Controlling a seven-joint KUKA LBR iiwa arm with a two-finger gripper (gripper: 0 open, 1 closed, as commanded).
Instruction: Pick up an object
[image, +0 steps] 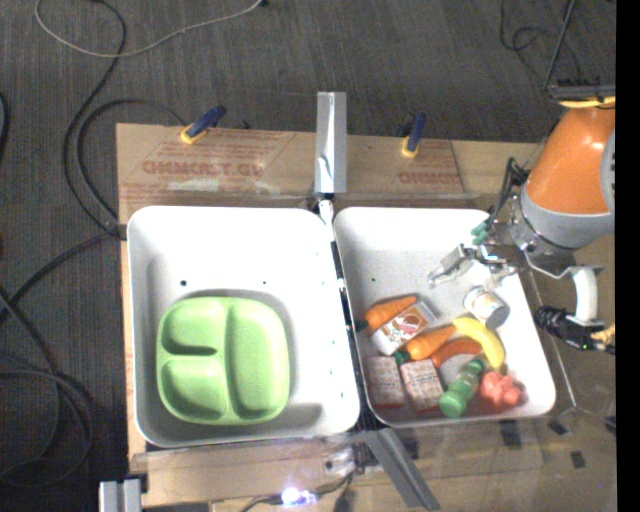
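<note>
My gripper hangs over the upper middle of the right bin, open, with nothing between its fingers. Below it lies a heap of toy food. One carrot lies at the heap's left and a second carrot sits lower. A yellow banana curves beside a small white cup, which is just down and right of the gripper. A white and red carton, two brown packets, a green bottle and a red piece fill the bin's lower part.
The left bin holds a green divided plate. A metal post stands behind the seam between the bins. Two clamps grip the cardboard backing. Cables run over the floor at the left.
</note>
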